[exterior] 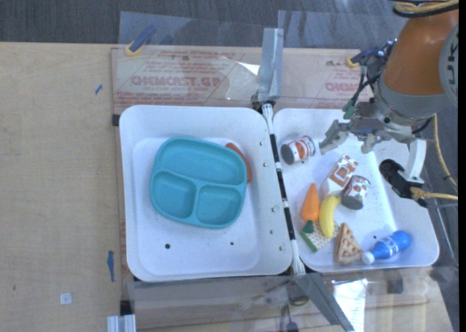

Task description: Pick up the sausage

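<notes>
Reddish-brown sausage (239, 160) lies wedged between the teal three-compartment plastic tray (198, 182) and left white bin's right wall (267, 178); grey two-finger gripper (354, 136) hovers spread open, unloaded, above right bin.

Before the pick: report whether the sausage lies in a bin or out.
In: the sausage lies in the left bin, mostly hidden behind the blue plate at its right edge.

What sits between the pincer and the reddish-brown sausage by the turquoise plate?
A small silver tin can lies between the pincer and the reddish-brown sausage, as do the two bins' meeting rims.
</notes>
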Robot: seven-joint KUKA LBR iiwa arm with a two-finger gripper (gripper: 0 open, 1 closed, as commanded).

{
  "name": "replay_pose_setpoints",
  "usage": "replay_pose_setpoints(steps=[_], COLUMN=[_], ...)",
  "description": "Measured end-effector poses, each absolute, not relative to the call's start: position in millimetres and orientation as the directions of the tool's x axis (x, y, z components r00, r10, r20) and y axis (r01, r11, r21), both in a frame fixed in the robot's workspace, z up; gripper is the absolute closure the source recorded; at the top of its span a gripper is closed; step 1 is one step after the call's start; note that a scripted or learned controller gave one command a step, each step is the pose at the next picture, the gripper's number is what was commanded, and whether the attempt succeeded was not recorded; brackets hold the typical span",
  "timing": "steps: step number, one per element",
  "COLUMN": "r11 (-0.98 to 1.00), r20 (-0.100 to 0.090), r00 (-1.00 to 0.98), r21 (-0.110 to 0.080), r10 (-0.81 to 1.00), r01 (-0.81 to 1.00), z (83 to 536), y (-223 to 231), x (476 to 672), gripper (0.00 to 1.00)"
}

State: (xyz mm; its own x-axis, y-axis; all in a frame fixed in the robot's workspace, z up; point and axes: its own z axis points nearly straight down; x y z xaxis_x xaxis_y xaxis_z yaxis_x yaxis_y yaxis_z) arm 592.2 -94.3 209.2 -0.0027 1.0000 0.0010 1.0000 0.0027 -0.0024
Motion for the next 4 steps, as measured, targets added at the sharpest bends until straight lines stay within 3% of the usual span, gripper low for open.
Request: replay_pose_setpoints(steps=[1,2,3,4], r11=[0.02,0.228,0.314,0.376], r20=[-0.005,-0.016,-0.037,-0.029], r00=[-0.019,-0.227,-0.313,-0.375], r21=[0.025,0.037,0.056,0.038], r10=[1.0,0.974,0.949,0.927], r01=[1.0,0.973,0.948,0.926], z=[118.2,112.7,107.9,107.3], y=[-96.4,-106.2,-105.8,-109.7], x=[575.9,556.6,545.8,582.7], gripper=[0.0,0.0,0.0,0.0])
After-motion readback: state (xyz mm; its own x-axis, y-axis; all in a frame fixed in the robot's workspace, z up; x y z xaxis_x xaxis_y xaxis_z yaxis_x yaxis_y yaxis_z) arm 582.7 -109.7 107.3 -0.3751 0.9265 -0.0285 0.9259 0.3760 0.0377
